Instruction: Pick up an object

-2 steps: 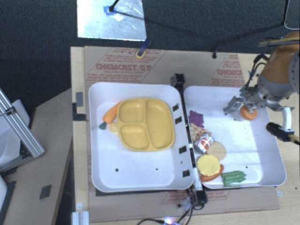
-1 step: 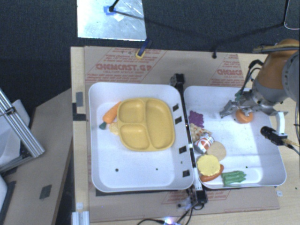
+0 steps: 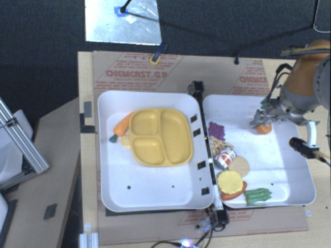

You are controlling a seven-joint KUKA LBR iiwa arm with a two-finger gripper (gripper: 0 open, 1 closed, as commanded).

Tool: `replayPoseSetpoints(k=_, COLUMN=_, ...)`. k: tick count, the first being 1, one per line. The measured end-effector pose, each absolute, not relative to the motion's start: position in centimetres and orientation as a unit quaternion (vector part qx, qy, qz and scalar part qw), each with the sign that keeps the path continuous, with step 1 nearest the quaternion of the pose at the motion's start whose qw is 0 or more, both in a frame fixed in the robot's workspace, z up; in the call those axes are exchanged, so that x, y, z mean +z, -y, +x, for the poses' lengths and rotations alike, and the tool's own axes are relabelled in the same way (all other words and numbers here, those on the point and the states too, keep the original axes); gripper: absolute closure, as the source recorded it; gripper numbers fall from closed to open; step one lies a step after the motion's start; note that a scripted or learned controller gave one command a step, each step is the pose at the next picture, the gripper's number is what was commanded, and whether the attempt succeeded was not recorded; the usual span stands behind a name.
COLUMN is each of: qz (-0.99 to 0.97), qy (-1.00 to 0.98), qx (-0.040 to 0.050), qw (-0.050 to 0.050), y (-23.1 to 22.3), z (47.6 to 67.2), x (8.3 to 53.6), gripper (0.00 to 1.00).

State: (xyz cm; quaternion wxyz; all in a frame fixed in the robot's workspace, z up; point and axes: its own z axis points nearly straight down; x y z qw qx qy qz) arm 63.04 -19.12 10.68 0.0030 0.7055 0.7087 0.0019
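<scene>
Hovering in the right bin's point(image 3: 297, 187) far part, the gripper point(image 3: 263, 122) touches a small orange piece point(image 3: 264, 129). Round, flat-looking. Whether it grips is unclear.

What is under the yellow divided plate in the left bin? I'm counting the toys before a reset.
A toy carrot pokes out from beneath the yellow plate at its left edge, with a pale piece below it. Whatever else lies beneath is covered.
</scene>
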Motion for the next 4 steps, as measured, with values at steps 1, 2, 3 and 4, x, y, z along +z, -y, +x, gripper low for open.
replayPoseSetpoints(k=1, qz=0.705, qy=-0.709, qx=0.0021, qw=0.004, y=18.7, z=63.5, x=17.1, gripper=1.0)
replayPoseSetpoints(k=2, qz=0.705, qy=-0.709, qx=0.0021, qw=0.004, y=18.7, z=63.7, x=22.6, gripper=1.0)
replayPoseSetpoints(k=3, qz=0.705, qy=-0.709, qx=0.0001, qw=-0.001, y=15.2, z=60.2, x=21.7, gripper=1.0)
replayPoseSetpoints(k=4, qz=0.705, qy=-0.71, qx=-0.0002, qw=-0.001, y=10.6, z=56.2, x=21.5, gripper=1.0)
